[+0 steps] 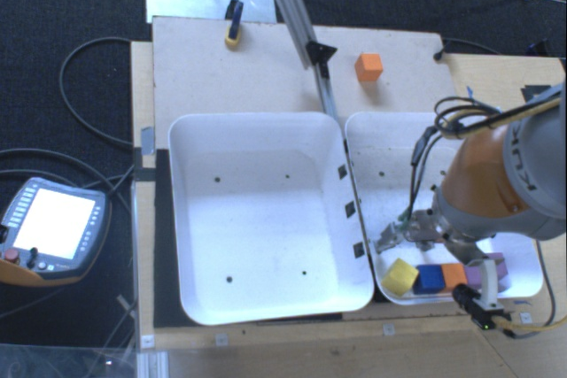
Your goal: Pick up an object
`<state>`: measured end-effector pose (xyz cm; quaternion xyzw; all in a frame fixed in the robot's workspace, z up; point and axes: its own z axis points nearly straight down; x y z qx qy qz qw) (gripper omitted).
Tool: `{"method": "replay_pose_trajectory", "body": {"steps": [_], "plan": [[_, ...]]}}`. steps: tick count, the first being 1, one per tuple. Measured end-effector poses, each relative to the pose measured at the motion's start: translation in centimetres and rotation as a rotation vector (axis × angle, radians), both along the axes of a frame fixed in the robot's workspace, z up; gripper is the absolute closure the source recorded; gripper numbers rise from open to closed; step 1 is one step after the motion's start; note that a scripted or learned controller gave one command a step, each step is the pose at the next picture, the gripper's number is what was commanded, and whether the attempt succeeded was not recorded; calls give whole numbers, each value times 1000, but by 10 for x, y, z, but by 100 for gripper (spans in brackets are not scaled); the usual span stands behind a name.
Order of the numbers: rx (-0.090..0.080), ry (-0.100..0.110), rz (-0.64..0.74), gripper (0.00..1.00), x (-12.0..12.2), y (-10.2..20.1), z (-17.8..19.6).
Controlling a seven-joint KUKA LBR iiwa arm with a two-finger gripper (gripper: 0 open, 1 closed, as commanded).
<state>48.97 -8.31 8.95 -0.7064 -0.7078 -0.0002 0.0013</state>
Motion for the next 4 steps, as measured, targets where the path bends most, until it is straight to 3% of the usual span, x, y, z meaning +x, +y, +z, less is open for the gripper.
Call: {"method": "replay_pose_trajectory", "body": {"steps": [1,2,3,4], "plan": [[-4,-6,-2,0,-2,-23,28],[-3,-8,2,100,-1,-21,38],[-6,-4,-6,100,-6,-81,47],[0,-7,10,100,37,-21,59]]}}
